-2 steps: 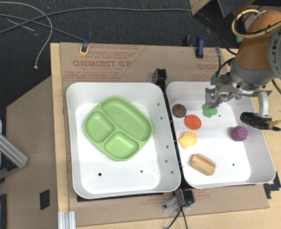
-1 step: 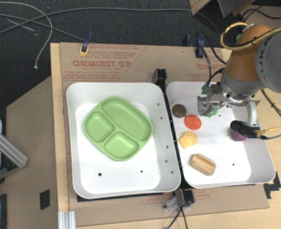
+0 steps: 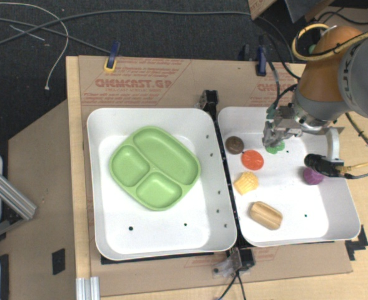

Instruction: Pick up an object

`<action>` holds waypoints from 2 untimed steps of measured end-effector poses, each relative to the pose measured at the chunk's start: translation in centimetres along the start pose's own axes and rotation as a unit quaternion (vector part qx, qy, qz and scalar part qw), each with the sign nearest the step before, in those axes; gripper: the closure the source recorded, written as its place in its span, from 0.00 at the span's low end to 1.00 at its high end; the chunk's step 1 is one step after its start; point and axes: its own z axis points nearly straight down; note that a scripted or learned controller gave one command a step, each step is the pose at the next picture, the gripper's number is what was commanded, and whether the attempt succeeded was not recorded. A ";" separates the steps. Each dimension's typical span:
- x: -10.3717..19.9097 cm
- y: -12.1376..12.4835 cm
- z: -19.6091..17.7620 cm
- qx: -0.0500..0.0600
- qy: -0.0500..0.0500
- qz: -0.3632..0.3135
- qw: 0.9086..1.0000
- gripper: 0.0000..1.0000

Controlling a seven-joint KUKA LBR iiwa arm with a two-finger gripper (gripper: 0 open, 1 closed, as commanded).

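Robot pincer (image 3: 275, 137) low in the right bin (image 3: 334, 220), over a green object (image 3: 274, 147); whether it grips it, I cannot tell. Green plate (image 3: 154, 167) in the left bin (image 3: 109, 230).

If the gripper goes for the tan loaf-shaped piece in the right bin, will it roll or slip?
The tan loaf-shaped piece looks rounded and smooth, so it may roll if nudged sideways. It lies apart from the yellow piece, so a grip across its narrow width seems feasible.

Food items (image 3: 253, 160) crowding rt bin (image 3: 334, 224)
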 end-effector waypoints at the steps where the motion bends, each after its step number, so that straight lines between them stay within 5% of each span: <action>1: 0.0 0.3 -6.3 -0.002 -0.001 -0.001 1.000 1.00; 2: 0.0 0.4 -9.3 -0.002 -0.001 -0.001 1.000 1.00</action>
